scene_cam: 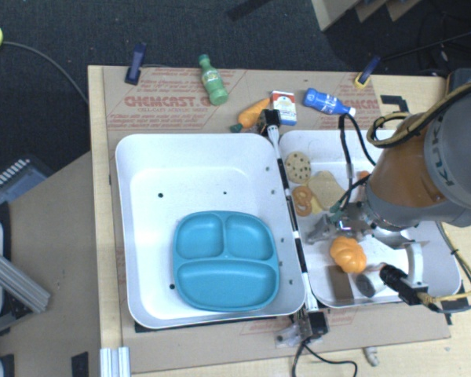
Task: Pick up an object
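A grey robot arm [436, 163] with an orange band reaches in from the right over the right-hand white bin [447, 269], its hand [335, 228] low above the bin floor near the divider between the two bins; whether the hand is wide, narrow or gripping anything cannot be told, as the metal parts are too small and cluttered to read. Just below and right of the hand lies an orange round toy [348, 254], close to it or touching. Further up the same bin sit a speckled cookie [298, 164], a tan slice of bread [324, 188] and a small brown pretzel-like piece [302, 200], with a dark brown block [341, 285] near the front wall. The left bin [153, 171] holds a blue divided plate [225, 261], lying flat toward its front. Beyond the bins, on the cardboard-covered table [110, 100], rest a green bottle [213, 80], a toy carrot [253, 114], a small red-and-white carton [283, 107] and a blue bottle [326, 101] lying on its side.
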Tool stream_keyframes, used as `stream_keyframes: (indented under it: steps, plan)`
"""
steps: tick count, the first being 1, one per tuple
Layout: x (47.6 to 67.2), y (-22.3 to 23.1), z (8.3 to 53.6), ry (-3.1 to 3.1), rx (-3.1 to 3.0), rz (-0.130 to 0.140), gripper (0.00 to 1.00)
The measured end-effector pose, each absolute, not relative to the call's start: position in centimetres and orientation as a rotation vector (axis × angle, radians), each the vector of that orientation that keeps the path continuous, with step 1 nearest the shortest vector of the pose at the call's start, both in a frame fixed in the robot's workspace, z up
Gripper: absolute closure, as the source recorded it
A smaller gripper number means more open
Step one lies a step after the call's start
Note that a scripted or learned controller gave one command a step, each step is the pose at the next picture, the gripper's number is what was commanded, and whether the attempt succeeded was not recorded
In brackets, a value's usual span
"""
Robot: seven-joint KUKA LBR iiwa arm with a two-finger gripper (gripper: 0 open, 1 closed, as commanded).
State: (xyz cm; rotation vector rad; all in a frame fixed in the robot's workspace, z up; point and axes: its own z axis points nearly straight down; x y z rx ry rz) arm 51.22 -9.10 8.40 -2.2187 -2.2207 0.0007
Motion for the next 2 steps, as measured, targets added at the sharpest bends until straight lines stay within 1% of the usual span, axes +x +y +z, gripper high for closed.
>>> stream_keyframes:
  steps: [1,2]
  plan:
    - [47.8,-9.3,8.4,-2.219,-2.221,0.002,0.00]
    - [55.2,-13.2,10.4,-2.223,-2.223,-0.001,0.00]
